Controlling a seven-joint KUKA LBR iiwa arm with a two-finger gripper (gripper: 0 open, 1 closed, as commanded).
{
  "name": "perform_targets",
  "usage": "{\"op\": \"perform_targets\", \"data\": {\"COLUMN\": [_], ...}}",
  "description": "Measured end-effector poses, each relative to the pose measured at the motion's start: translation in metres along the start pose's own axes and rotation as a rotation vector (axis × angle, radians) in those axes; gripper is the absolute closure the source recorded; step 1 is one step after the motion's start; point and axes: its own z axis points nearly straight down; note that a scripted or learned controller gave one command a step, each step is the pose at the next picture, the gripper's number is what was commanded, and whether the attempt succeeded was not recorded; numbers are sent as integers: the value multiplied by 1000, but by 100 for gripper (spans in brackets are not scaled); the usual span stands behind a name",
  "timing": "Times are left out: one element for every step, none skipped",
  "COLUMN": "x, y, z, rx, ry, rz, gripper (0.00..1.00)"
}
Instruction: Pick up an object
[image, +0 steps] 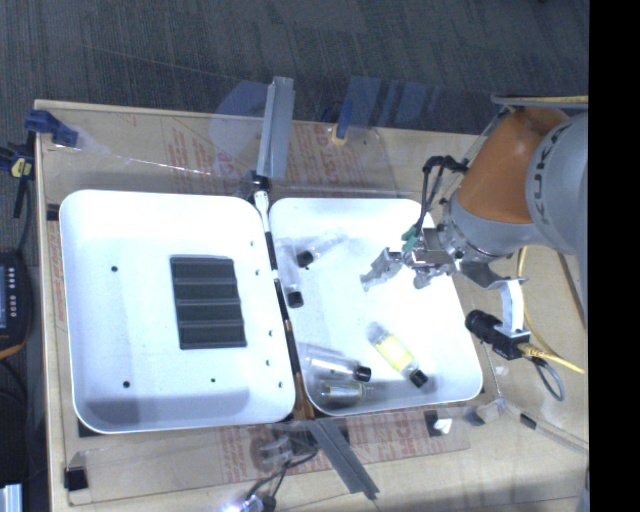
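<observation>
Two white bins share the bench; the yellow bottle (396, 356) lies in the right bin (440, 385), long axis slanting toward its near right corner, below the claw (398, 268), whose fingers look spread, holding nothing.

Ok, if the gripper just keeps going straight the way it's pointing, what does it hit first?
The gripper points leftward and down over the right bin. Straight on, it would likely meet the bin's bare white floor, or the small black-capped vial near the divider; height is hard to judge.
</observation>
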Motion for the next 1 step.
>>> {"op": "perform_targets", "data": {"x": [-19], "y": [-12], "z": [118], "rx": [-1], "ry": [-1], "rz": [-34], "gripper": [0]}}
